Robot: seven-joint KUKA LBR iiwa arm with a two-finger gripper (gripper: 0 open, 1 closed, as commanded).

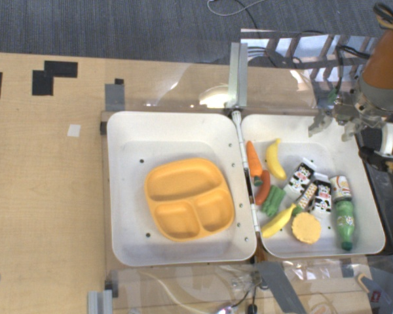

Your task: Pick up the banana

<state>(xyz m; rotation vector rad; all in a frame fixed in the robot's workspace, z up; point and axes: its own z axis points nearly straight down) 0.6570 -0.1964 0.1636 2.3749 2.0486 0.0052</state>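
While the grey arm with its orange band [385, 67] hung over the far right corner of the right bin [373, 241], its gripper [333, 124] sat above the bin's back rim; whether it was apart or together could not be told. One banana [274, 159] lay well apart from it, near the bin's left wall beside an orange carrot [253, 159]. A second banana [278, 222] rested lower down, touching a round yellow biscuit [306, 227]. Small cartons [310, 190] and a green bottle [344, 218] lay nearby. In the left bin [124, 241], a yellow divided plate [189, 198] sat on its own.
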